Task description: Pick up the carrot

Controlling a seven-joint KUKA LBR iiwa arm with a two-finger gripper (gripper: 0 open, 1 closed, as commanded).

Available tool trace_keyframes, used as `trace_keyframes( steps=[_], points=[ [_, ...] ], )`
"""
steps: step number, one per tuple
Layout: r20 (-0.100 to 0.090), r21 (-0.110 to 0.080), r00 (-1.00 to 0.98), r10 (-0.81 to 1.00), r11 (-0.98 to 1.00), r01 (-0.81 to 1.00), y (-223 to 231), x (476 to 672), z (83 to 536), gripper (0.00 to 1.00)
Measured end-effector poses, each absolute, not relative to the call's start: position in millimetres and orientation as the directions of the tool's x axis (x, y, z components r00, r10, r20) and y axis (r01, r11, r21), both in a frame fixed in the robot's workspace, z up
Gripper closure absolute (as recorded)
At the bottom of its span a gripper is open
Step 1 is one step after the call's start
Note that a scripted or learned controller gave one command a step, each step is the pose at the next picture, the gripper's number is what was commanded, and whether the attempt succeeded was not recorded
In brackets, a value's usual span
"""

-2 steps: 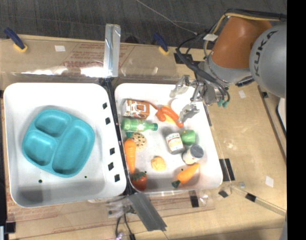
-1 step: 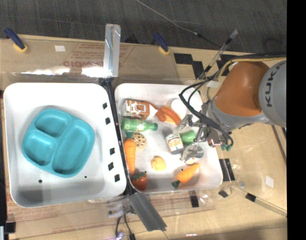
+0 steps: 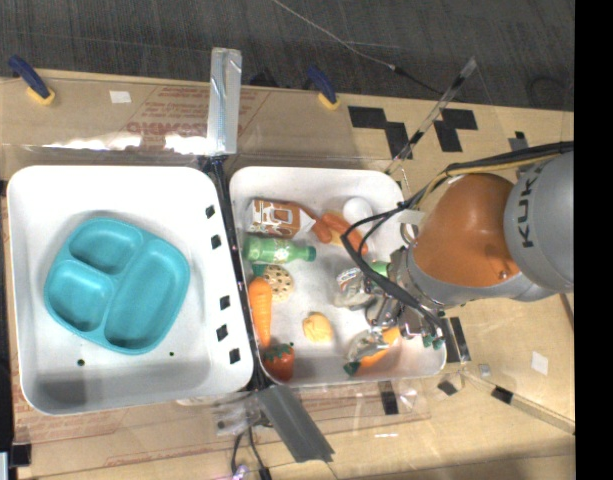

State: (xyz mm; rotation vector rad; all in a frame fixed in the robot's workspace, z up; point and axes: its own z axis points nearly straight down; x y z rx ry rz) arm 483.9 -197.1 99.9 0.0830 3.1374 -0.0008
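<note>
A long orange carrot [image 3: 260,310] lies near the left wall of the right bin [image 3: 316,180], pointing toward the front. My gripper [image 3: 359,317] is low in the same bin, right of the carrot and apart from it. It is open, with one silver finger [image 3: 350,287] farther back and the other nearer the front. I see only bin floor between them. A smaller orange piece with a green end [image 3: 379,357] lies just under the front finger, partly hidden by the arm.
Around the carrot lie a green bottle [image 3: 278,253], a brown box [image 3: 274,218], a speckled cookie [image 3: 278,281], a yellow lump [image 3: 317,327], a red fruit [image 3: 278,360] and an orange item [image 3: 331,227]. The left bin [image 3: 26,193] holds a teal divided plate [image 3: 116,283].
</note>
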Motion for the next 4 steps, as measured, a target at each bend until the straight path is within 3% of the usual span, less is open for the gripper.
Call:
trace_keyframes(
  steps=[1, 2, 3, 4],
  points=[
    [-0.012, -0.003, -0.943, -0.332, 0.943, -0.332, -206.5, 485.0, 95.9, 0.0],
    [-0.011, -0.005, -0.94, -0.341, 0.94, -0.341, -205.1, 486.2, 105.4, 1.0],
    [-0.002, -0.001, -0.786, -0.619, 0.786, -0.619, -208.6, 503.2, 138.3, 1.0],
    [-0.002, -0.001, -0.235, -0.972, 0.235, -0.972, -208.9, 491.4, 153.9, 1.0]
  ],
)
